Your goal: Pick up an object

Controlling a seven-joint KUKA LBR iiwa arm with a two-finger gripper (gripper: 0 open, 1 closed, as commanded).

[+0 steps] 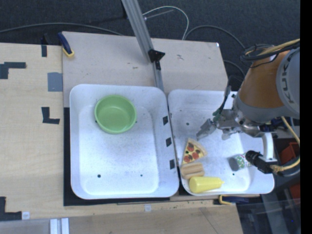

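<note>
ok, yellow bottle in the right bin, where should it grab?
Probably across the middle of the yellow bottle, coming straight down. It lies on its side along the right bin's front wall, so the fingers should close across its short width. The wall leaves little room.

The arm ran off the frame's right edge. A small green-and-grey object at lower right was too blurred to identify.
</note>
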